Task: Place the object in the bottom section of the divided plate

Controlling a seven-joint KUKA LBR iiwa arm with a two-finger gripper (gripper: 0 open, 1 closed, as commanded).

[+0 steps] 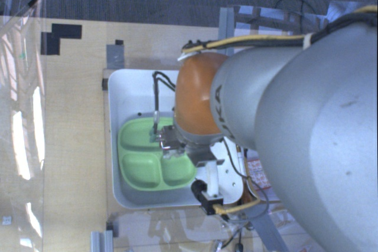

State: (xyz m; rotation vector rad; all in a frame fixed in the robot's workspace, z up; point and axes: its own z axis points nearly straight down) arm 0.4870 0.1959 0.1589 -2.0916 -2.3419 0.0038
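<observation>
The arm (283,121) reached in from the right and covered most of the bin (127,82) that held the plate (139,156). Its wrist sat directly over the plate's right edge. The gripper (168,143) was mostly hidden beneath the orange band (198,94), so the state of the jaws could not be told. The object to be placed could not be made out: nothing identifiable lay in the visible plate sections, and the area under the wrist was hidden.

Progress, as a judgement: the gripper's position over the plate suggested the placing step was in hand, but no placed object was confirmed. The two lower sections that showed appeared bare, so release into the bottom section looked to be left.

Materials and shapes:
- Plate: bright green, smooth moulded plastic, rounded outline, raised ridges dividing shallow sections.
- Bin: white, shallow, rounded corners, matte walls.
- Arm: grey, smooth curved casing; glossy orange band.
- Bench (71,127): pale wood grain, flat.
- Cables (248,39): yellow and black, run along the arm.
</observation>
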